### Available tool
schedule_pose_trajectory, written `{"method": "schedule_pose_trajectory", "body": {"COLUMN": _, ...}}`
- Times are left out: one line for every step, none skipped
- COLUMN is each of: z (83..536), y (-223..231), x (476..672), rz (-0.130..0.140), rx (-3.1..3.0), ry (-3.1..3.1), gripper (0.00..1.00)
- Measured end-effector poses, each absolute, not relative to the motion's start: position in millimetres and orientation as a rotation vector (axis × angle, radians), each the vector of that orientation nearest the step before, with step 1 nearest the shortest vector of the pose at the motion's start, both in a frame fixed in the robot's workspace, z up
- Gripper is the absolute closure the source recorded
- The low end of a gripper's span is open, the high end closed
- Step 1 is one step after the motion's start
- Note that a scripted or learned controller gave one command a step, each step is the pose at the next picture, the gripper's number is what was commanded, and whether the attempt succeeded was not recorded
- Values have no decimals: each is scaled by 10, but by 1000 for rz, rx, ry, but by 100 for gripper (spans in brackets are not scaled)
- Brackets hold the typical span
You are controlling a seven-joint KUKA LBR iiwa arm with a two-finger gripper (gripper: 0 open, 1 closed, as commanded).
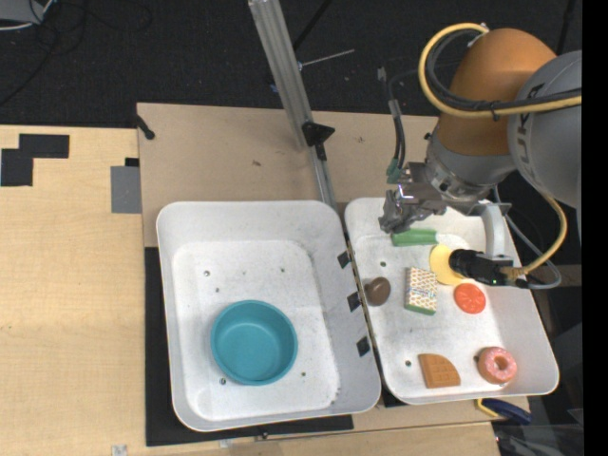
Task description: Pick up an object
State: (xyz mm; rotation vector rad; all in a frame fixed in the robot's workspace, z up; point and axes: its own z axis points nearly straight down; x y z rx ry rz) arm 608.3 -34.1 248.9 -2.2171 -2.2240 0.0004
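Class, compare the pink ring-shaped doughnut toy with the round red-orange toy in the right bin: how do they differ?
The pink ring-shaped doughnut toy has a hole in its middle; the round red-orange toy looks solid. The doughnut lies near the bin's front right corner; the red-orange toy sits further back, beside a yellow piece. Both are small, round, and untouched.

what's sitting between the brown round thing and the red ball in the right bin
In the camera view, a speckled block lies between the brown round thing and the red ball.

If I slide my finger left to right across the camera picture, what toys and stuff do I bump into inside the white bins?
Teal bowl → brown ball → patterned block → tan wedge → red-orange ball → pink donut.
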Motion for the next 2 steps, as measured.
{"method": "schedule_pose_trajectory", "body": {"z": 2551, "y": 164, "x": 6150, "rz": 0, "rx": -2218, "ry": -2225, "gripper": 100}}
{"method": "schedule_pose_trajectory", "body": {"z": 2502, "y": 573, "x": 6217, "rz": 1, "rx": -2218, "ry": -2223, "gripper": 100}}
